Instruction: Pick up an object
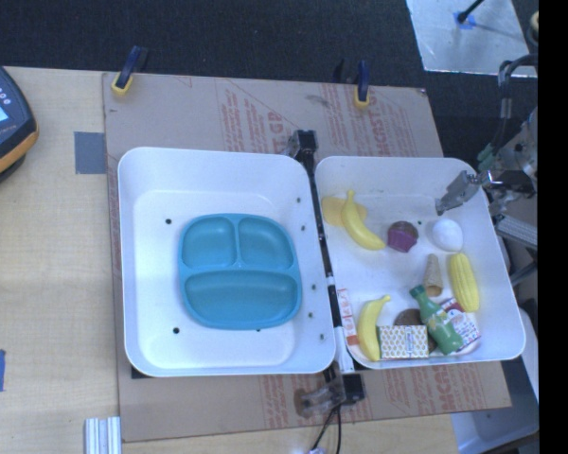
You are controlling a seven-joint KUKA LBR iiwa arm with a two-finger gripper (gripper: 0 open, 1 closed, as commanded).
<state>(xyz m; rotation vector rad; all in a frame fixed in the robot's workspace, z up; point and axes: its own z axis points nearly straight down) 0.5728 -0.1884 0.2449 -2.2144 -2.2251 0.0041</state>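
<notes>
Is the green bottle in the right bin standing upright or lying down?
Lying down. The green bottle rests on its side on the right bin's floor, its length showing, neck toward the ice cream cone.

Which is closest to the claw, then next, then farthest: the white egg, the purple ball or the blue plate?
Measured from the claw at the right bin's upper right:
1. White egg, just below it.
2. Purple ball, further left in that bin.
3. Blue plate, over in the left bin.

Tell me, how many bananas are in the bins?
2. One banana lies near the right bin's upper left; the other banana lies at its lower left, beside a small box. Others could hide under the clutter.
</notes>
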